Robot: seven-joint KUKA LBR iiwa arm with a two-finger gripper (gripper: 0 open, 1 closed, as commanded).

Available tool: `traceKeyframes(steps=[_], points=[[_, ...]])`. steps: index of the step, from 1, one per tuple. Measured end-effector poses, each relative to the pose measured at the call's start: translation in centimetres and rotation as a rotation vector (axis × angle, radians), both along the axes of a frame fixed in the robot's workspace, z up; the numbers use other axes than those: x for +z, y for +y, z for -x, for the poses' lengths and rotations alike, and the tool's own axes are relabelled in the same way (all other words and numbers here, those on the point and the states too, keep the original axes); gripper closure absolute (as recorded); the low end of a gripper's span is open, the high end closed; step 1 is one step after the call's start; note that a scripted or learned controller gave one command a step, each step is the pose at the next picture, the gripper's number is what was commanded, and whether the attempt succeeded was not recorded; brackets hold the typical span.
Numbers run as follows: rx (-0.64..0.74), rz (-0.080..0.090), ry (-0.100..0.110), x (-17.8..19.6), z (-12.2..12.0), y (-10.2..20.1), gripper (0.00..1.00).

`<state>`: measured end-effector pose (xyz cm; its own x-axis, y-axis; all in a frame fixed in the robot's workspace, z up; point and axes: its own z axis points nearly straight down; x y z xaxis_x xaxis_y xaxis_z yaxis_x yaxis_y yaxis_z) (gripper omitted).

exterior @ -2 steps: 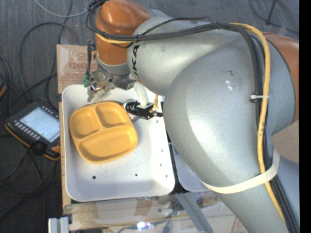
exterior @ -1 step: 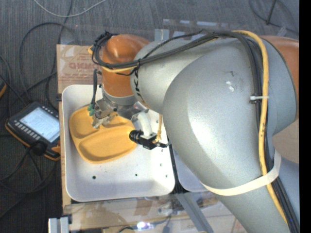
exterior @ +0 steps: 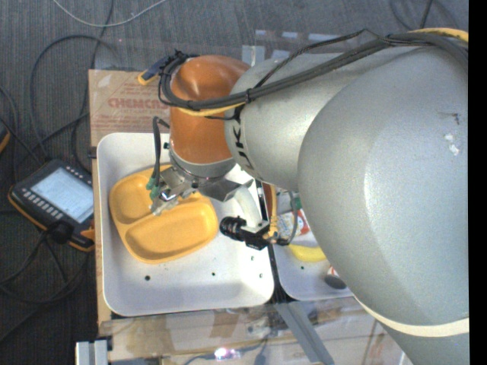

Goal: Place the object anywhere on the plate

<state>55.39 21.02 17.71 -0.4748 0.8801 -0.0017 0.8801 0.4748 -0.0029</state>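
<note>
**Gripper low over the yellow plate in the left bin**

The big grey arm [exterior: 380, 166] comes in from the right and covers most of the scene. Its orange band [exterior: 202, 105] sits over the far side of the left bin [exterior: 190, 287]. Below the band, the gripper [exterior: 161, 198] hangs right over the yellow plate [exterior: 171, 234], at the ridge between the plate's two hollows. From this angle I cannot tell whether it is spread or closed, nor whether it has anything in it.

The plate lies in the left half of that white bin, slightly askew, with bare white floor near and to the right of it.

The right bin [exterior: 304, 284] is mostly hidden under the arm. In the strip that shows lies a yellow thing [exterior: 308, 253], with a red-and-white thing [exterior: 299, 220] just behind it and a small grey thing [exterior: 335, 281] nearer the front edge. Which of these is meant for the plate I cannot tell.

A handheld control unit [exterior: 57, 196] with a lit screen rests on the carpet to the left of the bench.
</note>
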Motion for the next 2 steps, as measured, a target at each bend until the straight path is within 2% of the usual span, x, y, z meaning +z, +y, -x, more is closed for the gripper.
traceKeyframes(steps=[1,2], points=[[0.178,-0.008,-0.016,-5.22,-2.64,-0.75,1.00],[0.178,-0.007,-0.014,-5.62,-2.52,-0.78,0.00]])
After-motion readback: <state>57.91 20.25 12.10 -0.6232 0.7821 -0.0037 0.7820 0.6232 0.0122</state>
